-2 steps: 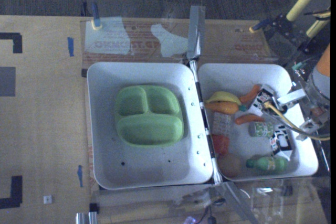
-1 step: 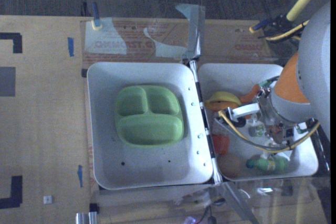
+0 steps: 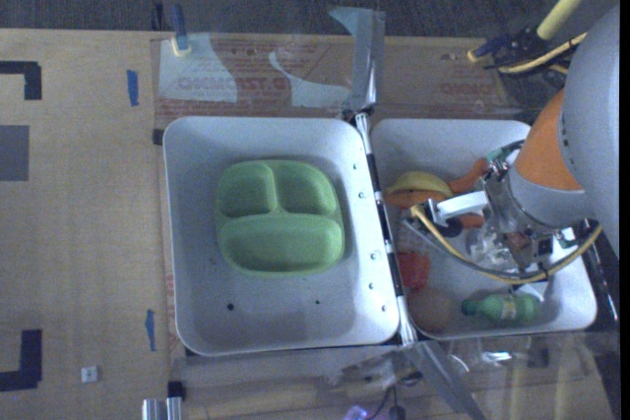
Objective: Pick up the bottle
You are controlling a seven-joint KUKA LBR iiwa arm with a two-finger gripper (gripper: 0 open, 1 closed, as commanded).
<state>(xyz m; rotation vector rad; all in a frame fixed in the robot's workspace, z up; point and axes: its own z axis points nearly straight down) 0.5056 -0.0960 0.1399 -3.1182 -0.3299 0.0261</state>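
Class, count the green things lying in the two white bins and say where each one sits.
2. A green divided plate lies in the middle of the left bin. A green bottle lies on its side near the front of the right bin. The arm may hide others.

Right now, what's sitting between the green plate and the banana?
In the camera view, the two bins' adjoining rims run between the green plate and the banana; nothing else.

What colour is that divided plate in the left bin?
Green, seen clearly in the camera view: divided plate.
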